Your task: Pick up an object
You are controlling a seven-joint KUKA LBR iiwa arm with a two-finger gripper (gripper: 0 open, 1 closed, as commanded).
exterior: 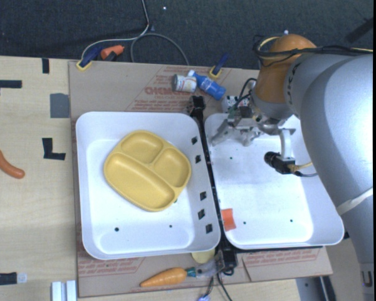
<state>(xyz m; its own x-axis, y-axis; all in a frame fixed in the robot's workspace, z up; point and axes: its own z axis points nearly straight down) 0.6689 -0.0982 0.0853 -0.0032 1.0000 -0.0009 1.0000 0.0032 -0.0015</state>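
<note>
Claw [238, 125] hangs over the right bin's [269, 231] far corner, can't tell its state; yellow plate [148, 169] sits off to its left.

My arm [338, 124] comes in from the right as a thick grey body that takes up much of that side of the view. Its orange band [277, 68] sits near the top, just above the wrist. From there the wrist bends down and to the left, ending in the tool [238, 127], which is low and angled leftward. From this slanted overhead view I can't make out the tool's tips clearly.
</note>
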